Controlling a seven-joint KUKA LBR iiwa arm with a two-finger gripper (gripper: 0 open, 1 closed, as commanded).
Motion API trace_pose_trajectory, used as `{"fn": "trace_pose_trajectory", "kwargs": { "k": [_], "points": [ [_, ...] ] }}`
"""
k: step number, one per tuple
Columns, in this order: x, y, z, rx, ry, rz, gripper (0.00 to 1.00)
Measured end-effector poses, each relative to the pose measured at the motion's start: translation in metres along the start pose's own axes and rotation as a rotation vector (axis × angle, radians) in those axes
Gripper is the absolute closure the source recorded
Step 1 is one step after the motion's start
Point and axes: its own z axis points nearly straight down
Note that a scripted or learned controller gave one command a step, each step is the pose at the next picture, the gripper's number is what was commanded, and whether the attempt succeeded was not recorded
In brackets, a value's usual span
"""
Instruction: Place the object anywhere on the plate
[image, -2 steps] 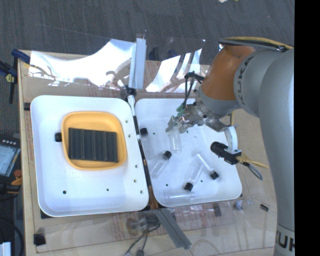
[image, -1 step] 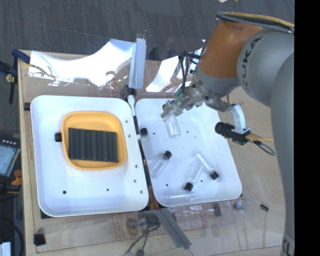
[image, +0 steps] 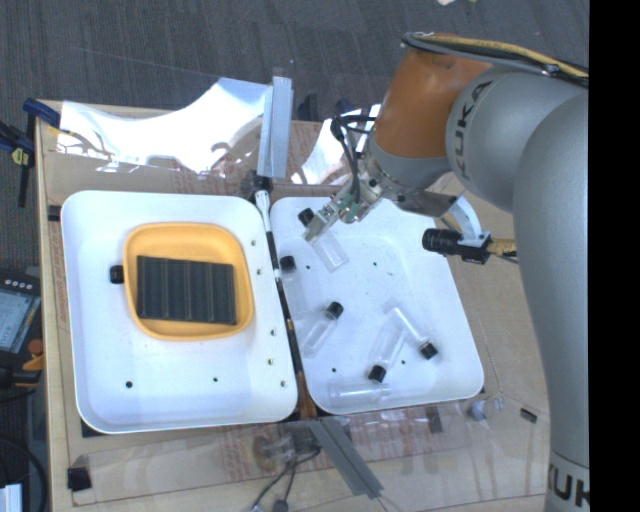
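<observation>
We find the gripper (image: 322, 222) over the right bin (image: 455, 345), far from the yellow plate (image: 185, 250), seemingly clamping a clear vial (image: 330, 248), and advise confirming that hold before carrying it across the divider.
</observation>
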Motion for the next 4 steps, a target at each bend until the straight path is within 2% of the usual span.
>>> {"fn": "trace_pose_trajectory", "kwargs": {
  "k": [1,2,3,4],
  "points": [
    [0.0,0.0,0.0,0.0,-0.001,0.001,0.0],
    [0.023,0.024,0.01,0.0,0.0,-0.291,0.0],
    [0.043,0.029,-0.011,-0.002,-0.003,-0.616,0.0],
    [0.043,0.014,0.01,-0.001,-0.003,-1.04,0.0]
  ]
}}
